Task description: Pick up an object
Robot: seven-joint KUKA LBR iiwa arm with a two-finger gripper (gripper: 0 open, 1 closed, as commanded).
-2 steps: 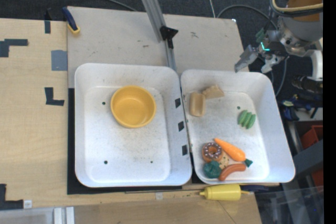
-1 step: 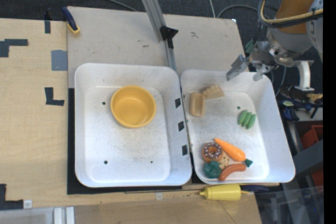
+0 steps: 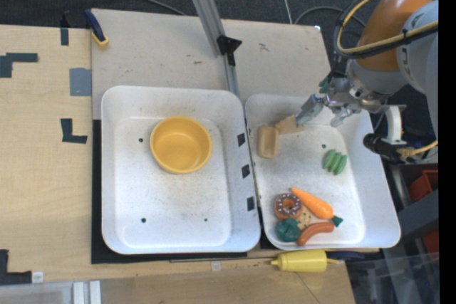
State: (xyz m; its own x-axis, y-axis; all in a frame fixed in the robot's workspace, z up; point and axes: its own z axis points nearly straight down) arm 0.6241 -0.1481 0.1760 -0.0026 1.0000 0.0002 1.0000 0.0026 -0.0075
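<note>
My gripper (image 3: 325, 114) hangs over the back of the right bin (image 3: 370, 174), its fingers spread open with nothing between them. One fingertip (image 3: 308, 114) is close to a small tan block (image 3: 286, 126), which leans against a larger tan bread-like piece (image 3: 267, 142) at the bin's left side. A green toy (image 3: 334, 161) lies just in front of the gripper. At the bin's front lie a carrot (image 3: 312, 202), a donut (image 3: 288, 206), a sausage (image 3: 315, 231) and a dark green piece (image 3: 287, 229).
A yellow bowl (image 3: 181, 144) sits in the left bin (image 3: 121, 174). A yellow bottle (image 3: 303, 262) lies on the bench in front of the right bin. A slanted metal pole (image 3: 206, 3) rises behind the bins.
</note>
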